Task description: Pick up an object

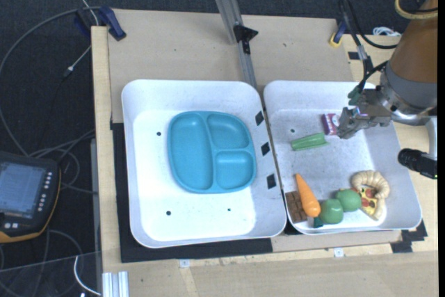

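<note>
- Left of centre: lying flat in the left bin [139,149], blue divided plate [212,160].
- Right of centre: resting in the right bin [292,97], green pod [308,142], carrot [307,195].
- Upper right: hovering over a purple packet [329,124], gripper [345,123]; opening impossible to judge.

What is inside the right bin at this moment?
The right bin holds a green pod, a purple packet by the gripper, a carrot, a chocolate bar, green fruit and a pretzel-like toy. The gripper covers the packet's right end.
</note>
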{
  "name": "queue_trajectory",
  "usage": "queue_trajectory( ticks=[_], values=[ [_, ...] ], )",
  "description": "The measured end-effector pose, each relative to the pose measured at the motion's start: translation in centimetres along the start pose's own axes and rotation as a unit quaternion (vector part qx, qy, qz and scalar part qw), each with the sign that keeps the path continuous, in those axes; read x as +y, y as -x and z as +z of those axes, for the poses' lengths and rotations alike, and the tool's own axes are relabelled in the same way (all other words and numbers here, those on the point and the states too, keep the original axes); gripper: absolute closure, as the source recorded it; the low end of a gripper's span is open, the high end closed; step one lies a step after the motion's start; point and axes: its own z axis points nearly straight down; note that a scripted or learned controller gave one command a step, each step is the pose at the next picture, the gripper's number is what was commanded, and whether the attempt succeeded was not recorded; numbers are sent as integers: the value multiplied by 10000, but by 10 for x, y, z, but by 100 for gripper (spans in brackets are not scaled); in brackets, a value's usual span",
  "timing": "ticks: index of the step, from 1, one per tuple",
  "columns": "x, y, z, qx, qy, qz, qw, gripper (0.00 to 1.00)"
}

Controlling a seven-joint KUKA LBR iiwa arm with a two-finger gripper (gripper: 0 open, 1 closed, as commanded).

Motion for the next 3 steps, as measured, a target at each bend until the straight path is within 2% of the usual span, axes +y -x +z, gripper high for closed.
queue_trajectory(
  ticks=[1,3],
  values=[
    [10,-50,0,-8,9,6,10000,100],
    [2,-171,-11,-2,6,-1,10000,100]
  ],
)
